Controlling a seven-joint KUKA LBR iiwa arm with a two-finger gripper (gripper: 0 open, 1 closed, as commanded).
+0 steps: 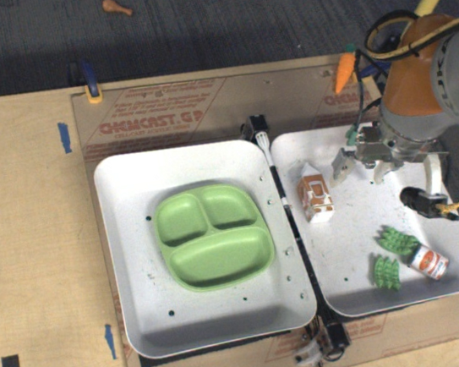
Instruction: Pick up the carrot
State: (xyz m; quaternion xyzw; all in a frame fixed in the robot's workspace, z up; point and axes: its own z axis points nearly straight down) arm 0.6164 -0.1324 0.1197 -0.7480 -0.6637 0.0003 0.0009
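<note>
Bins are shown side by side: a green divided plate [213,236] in the left bin [126,236]; a small carton [316,197], green pieces [391,255] and a bottle [428,261] in the right bin [348,289]. The end effector [362,157], fingers spread and empty, is held over the right bin. The carrot [344,72] lies on the table [34,250], beyond the bins' far edge.

Arm [444,78] cut off at right edge; pincer [361,159] fingers indistinct.
</note>
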